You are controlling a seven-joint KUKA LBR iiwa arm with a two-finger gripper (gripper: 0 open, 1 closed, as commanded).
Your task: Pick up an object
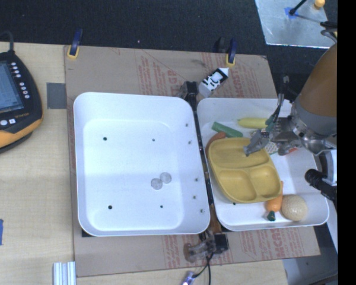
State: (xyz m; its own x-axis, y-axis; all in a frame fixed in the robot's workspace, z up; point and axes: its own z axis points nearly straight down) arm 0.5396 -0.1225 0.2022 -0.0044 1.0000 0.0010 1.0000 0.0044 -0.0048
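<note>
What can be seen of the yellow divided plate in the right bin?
The yellow divided plate looks like matte plastic, with rounded corners and raised ridges splitting it into three compartments, one large at the top and two smaller below. It lies tilted in the right bin, its left edge riding up near the bin's wall. A green piece and an orange piece sit at its upper left; a toy carrot rests against its lower right corner. The gripper hangs over its top compartment.

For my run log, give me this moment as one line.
task: pick up an object | gripper: over yellow tray, right bin | grasp: none visible | left bin: two discs
</note>
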